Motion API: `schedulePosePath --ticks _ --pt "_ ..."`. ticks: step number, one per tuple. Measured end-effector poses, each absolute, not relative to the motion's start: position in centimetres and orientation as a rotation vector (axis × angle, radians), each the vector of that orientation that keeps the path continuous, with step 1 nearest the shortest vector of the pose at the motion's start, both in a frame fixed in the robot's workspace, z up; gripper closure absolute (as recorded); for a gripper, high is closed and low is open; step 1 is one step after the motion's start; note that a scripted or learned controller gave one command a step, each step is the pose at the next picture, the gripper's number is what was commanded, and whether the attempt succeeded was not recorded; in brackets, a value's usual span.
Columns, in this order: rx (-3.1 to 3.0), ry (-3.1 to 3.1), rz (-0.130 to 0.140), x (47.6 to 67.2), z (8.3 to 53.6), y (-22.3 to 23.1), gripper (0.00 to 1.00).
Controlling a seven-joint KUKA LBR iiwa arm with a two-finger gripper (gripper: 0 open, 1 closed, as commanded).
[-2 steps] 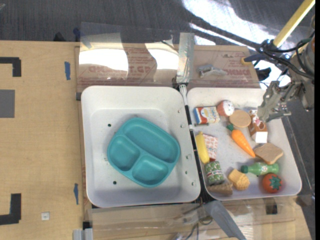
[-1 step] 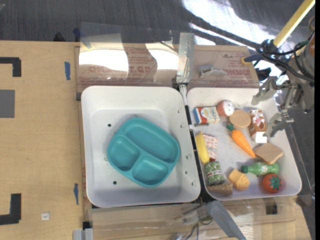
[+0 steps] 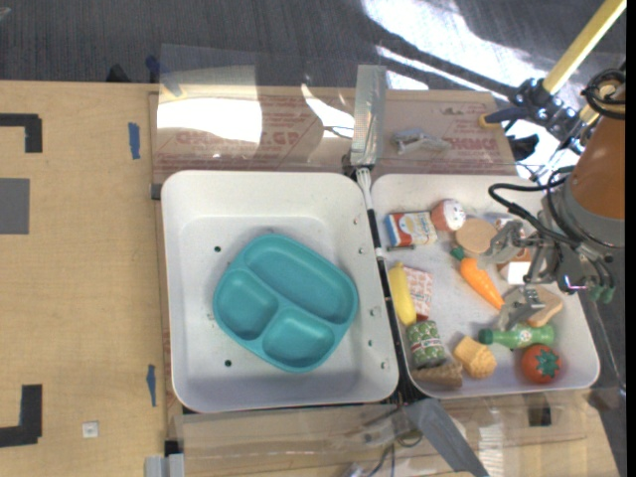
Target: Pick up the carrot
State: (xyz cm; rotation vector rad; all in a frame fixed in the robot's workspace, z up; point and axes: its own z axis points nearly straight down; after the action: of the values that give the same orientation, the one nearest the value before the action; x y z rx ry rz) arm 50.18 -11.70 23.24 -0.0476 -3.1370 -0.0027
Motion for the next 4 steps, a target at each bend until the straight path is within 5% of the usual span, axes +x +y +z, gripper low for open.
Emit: schedulePosePath --ticks 1,2,3,4 --pt "0.044 -3.134 -0.006 53.4 11.4 -15.1 0.0" --pt "0.021 -3.151 0.003 54.2 8.9 -13.8 0.0" --pt "0.024 -3.163 0.005 54.6 10.3 -13.7 1.0" --pt "0.318 -3.144 0.003 54.7 26.0 -6.3 1.0"
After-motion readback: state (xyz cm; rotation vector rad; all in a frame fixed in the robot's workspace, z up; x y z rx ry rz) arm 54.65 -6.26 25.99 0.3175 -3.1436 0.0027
